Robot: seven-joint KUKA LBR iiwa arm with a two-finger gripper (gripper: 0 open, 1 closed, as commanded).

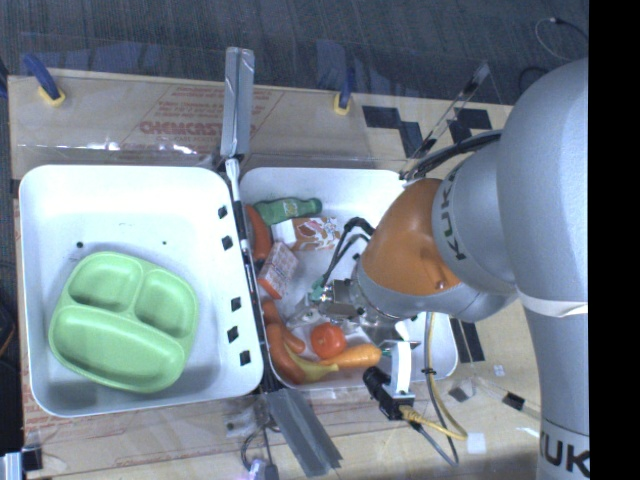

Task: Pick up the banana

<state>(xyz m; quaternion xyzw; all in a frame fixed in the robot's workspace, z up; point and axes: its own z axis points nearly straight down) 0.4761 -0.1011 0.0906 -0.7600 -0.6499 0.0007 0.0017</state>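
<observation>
Lying beside hand (345, 313): banana (312, 369).

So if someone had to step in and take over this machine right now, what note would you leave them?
Gripper: low in the right bin, over the food pile; whether it is open or shut is hidden by the arm.
Banana: lying at the near edge of that bin, beside the tomato and carrot, not seen between the fingers.
Left bin: holds a green divided tray.
Done: the arm is over the pile.
Left: grasp and lift the banana.
</observation>
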